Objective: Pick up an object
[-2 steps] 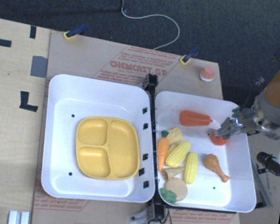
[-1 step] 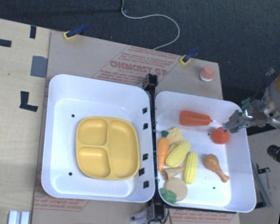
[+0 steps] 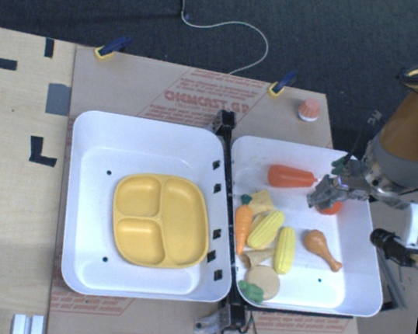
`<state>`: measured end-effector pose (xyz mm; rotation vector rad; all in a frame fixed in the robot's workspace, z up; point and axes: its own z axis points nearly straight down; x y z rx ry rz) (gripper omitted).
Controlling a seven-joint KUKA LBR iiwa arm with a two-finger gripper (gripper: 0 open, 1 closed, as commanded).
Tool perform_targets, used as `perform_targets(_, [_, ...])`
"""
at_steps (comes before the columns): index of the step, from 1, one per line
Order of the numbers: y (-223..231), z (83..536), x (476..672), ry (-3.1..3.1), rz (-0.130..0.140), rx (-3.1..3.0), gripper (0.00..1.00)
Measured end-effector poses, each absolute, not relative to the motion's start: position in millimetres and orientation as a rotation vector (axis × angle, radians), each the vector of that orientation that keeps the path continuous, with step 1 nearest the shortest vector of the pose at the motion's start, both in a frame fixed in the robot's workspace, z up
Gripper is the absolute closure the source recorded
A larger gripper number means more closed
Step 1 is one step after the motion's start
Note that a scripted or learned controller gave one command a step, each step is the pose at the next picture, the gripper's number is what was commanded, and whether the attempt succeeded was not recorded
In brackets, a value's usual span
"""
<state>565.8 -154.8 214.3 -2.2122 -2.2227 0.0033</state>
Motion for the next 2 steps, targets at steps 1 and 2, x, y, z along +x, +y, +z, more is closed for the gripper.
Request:
perform_targets(1, [-109,212,541.7,-2.222,0.004,-2.212,1.0])
perform_targets(2, [-67,230,530.0,-2.225,0.002,-2.212,1.0])
